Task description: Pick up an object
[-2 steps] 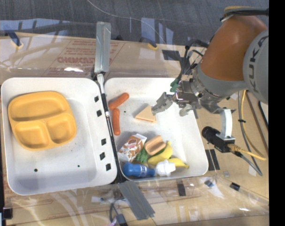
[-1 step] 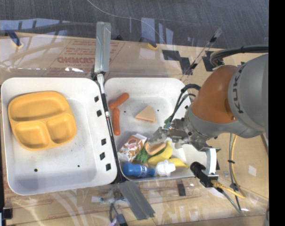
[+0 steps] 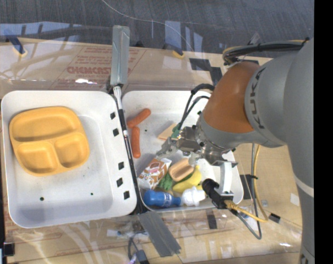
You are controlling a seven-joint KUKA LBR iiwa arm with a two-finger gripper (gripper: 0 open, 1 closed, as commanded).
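Note:
The arm reaches in from the right over the right bin (image 3: pixel 155 100). Its gripper (image 3: pixel 181 147) hangs over a heap of toy food at the bin's near end. Directly under it lies a tan bun-like piece (image 3: pixel 181 171) on a yellow banana (image 3: pixel 189 181). Beside these are a printed snack packet (image 3: pixel 153 172), a green piece (image 3: pixel 165 182), a blue bottle (image 3: pixel 158 198) and a white piece (image 3: pixel 194 196). Two orange sausage-shaped pieces lie further back, one slanted (image 3: pixel 140 116), one upright (image 3: pixel 136 142). I see nothing lifted off the heap.
The left bin (image 3: pixel 56 202) holds a yellow divided tray (image 3: pixel 48 139). A grey divider bar (image 3: pixel 120 54) runs between the bins. A black cable plug (image 3: pixel 213 192) and yellow cable (image 3: pixel 249 214) hang near the right bin's front corner.

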